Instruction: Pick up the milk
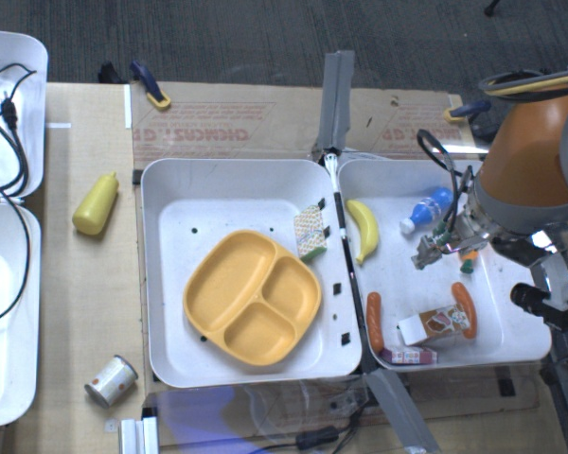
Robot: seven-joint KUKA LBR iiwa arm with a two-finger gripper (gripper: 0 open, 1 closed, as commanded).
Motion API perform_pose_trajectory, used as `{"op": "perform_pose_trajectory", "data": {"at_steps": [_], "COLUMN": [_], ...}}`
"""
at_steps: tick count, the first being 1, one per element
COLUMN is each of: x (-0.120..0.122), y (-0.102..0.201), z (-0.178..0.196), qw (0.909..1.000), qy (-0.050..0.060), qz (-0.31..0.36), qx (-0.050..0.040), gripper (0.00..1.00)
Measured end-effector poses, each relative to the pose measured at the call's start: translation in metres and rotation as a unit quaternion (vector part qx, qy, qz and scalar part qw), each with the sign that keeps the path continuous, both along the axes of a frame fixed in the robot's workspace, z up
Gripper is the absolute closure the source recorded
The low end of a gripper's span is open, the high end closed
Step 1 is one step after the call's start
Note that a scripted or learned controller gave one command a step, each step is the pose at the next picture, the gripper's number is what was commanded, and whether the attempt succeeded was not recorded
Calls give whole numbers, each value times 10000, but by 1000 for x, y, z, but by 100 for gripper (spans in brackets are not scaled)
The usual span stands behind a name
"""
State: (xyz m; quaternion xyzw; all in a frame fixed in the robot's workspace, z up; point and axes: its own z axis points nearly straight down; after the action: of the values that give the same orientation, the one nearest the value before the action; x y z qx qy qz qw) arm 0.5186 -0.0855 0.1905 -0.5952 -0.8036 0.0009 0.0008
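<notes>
Center the hand [434, 250], finger state indiscernible, over the milk carton [437, 325] lying near the right bin's [511, 353] front wall; avoid the adjacent sausage [465, 308].

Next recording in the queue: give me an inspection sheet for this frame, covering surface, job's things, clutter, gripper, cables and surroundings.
Surface: bench with two white bins; left bin, right bin.
Job's things: milk carton lying in the right bin near its front, apart from the gripper.
Clutter: yellow divided plate and a small packet in the left bin; banana, blue bottle, two sausages and a flat pink-ended item in the right bin.
Gripper: gripper over the right bin, above the milk carton; finger state unclear.
Cables: black cable looping at the arm.
Surroundings: yellow squeeze bottle and can on the bench left of the bins.
</notes>
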Motion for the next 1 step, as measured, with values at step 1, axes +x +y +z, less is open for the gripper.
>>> {"op": "perform_pose_trajectory", "data": {"at_steps": [1], "x": [-41], "y": [57], "z": [0], "qw": [9965], "qy": [6], "qz": [831], "qx": [4], "gripper": [0]}}
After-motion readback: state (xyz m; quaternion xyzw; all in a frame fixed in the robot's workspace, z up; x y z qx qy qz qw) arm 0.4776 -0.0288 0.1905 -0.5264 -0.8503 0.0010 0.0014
